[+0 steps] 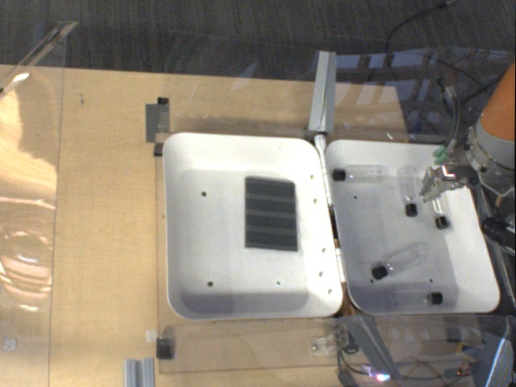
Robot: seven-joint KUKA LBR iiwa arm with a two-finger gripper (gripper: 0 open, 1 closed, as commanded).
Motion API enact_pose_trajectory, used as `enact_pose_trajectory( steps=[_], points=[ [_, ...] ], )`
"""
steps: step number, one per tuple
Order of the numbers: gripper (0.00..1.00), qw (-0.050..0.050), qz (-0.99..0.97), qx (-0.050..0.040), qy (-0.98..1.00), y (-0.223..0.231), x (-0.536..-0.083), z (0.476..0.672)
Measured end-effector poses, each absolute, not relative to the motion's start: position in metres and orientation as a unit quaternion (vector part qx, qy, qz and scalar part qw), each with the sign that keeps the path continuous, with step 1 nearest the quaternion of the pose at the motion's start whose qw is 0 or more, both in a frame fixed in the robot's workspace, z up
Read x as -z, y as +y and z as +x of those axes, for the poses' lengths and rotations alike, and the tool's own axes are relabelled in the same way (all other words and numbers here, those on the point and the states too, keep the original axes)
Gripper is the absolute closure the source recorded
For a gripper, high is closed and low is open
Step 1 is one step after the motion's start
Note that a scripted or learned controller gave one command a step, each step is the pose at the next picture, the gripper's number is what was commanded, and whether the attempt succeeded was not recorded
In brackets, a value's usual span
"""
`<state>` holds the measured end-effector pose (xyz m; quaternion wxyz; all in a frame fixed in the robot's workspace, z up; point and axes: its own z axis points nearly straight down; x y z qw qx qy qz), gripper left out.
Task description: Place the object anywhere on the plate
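Near edge of right bin [476, 297]: clear plastic vial with black cap [397, 262] lying on its side, cap toward the left. Small black item [435, 298] at that bin's near rim. Second clear vial [363, 172] lies at the far left of the same bin, black cap at its left end. Two small black caps [411, 210] sit mid-bin, just below the hand. Left bin [185, 240] carries a dark ribbed rectangular plate [271, 213] near its centre. Hand [436, 182] low over the right bin's far right part; how far open, cannot tell; nothing seen in its hold. Both bins rest on the wooden table [89, 240].
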<state>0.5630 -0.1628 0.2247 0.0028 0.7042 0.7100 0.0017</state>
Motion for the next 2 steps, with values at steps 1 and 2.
enact_pose_trajectory(
  steps=[1, 2],
  points=[
    [1.0, 0.003, 0.507, -0.0016, 0.862, -0.098, -0.183, 0.613],
    [1.0, 0.004, 0.567, -0.0028, 0.823, -0.011, -0.276, 0.667]
  ],
)
